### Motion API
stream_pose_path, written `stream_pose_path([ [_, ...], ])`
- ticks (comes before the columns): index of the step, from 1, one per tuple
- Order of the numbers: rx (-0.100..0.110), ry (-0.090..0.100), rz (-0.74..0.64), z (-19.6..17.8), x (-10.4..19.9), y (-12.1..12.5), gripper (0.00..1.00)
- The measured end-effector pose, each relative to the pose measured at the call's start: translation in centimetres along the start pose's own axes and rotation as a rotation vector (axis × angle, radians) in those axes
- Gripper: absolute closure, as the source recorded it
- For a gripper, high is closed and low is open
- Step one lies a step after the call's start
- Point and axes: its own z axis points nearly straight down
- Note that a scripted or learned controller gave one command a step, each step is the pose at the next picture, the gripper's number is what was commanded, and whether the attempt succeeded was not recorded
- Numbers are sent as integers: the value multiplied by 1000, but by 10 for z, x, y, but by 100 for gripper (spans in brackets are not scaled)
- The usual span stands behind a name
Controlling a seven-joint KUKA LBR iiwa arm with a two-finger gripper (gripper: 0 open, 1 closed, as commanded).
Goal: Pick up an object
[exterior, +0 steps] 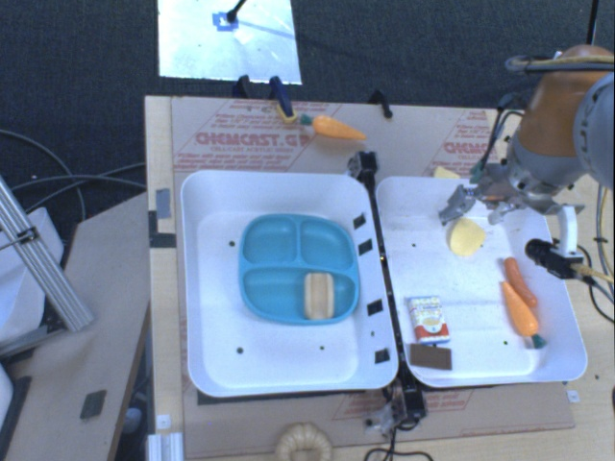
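The yellow piece (467, 237), a rounded flat item, lies on the floor of the right bin (480, 373) in its upper half, directly beneath and just toward the camera from the gripper (476, 205). It has no marked long axis; it reads as roughly as wide as it is tall. The fingers appear spread, one grey tip to the left near the bin floor and the other to the right, with nothing seen between them. The piece sits just off the gap, so a short descent looks sufficient. Two carrots (520, 298) lie well apart toward the bin's right wall, long axes running up and down the view. A small carton (429, 318) and a brown block (430, 356) rest near the front-left corner.
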Motion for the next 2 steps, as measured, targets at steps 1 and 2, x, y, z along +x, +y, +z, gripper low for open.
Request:
stream_pose_path([
  [1,0,0,1,41,-1,-2,0],
  [2,-5,-2,-1,73,-1,0,0],
])
